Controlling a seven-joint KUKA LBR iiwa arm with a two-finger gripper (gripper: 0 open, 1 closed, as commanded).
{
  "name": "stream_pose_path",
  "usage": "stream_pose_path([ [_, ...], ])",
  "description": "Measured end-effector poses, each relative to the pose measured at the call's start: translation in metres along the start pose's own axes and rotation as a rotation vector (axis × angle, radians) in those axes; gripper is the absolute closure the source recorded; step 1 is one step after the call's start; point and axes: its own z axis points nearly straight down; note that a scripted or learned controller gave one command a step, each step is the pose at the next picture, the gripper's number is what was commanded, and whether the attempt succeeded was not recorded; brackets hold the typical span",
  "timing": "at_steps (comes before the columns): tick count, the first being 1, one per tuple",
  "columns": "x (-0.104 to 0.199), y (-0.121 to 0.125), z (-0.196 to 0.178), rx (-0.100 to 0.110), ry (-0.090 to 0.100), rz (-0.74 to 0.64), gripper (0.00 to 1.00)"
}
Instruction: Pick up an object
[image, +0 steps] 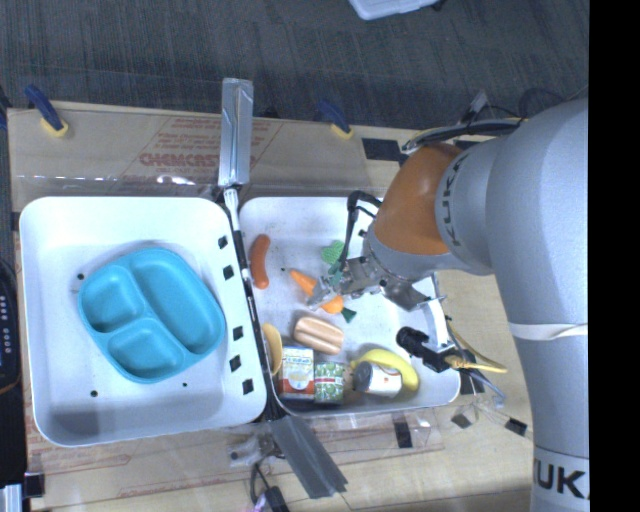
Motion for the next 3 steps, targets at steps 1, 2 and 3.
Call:
stream_pose_path([
  [1, -0.012, -0.019, -0.017, 0.0, 0.001, 0.195, 1.0],
  [2, 0.026, 0.063, -0.058, -0.005, 0.002, 0.115, 1.0],
  [3, 0.036, 0.098, -0.113, -0.005, -0.001, -0.055, 1.0],
])
